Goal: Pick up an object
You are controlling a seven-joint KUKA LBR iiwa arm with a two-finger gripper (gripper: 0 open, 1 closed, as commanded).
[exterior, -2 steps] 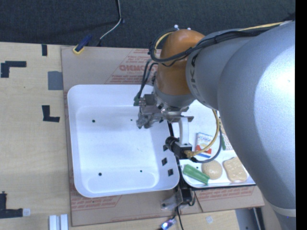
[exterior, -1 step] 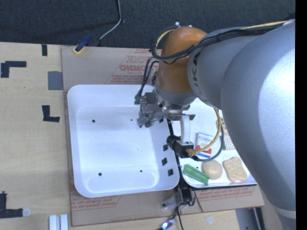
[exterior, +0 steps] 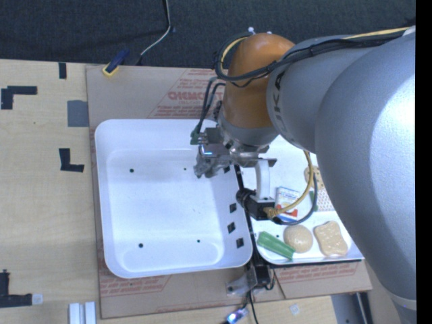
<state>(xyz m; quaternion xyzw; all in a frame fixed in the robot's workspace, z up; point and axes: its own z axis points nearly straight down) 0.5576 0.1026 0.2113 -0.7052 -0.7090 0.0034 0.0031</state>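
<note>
Left shallow white plastic bin (exterior: 115, 181) is seen at 9 o'clock of frame centre, resting on a brown cardboard sheet (exterior: 142, 93) w/ red print; four small dark dots are noted on its floor. A blue-and-yellow clip (exterior: 115, 61) on a black cable is noted at 11 o'clock, at the cardboard's far corner. The dark two-finger gripper (exterior: 206, 164) is seen over the left bin's right-hand wall, near its 1 o'clock corner; nothing is seen between its tips, and whether it is spread or pressed together can't be told. Orange band (exterior: 253, 79) sits directly above it. Right white bin (exterior: 297, 257) is largely covered by the grey arm (exterior: 358, 133). At 5 o'clock, lying in a row along its near edge: green cylindrical object (exterior: 275, 244), beige round lump (exterior: 298, 238), tan bread-like piece (exterior: 331, 239). A small red-and-blue printed packet (exterior: 288, 197) lies just behind them.
</note>
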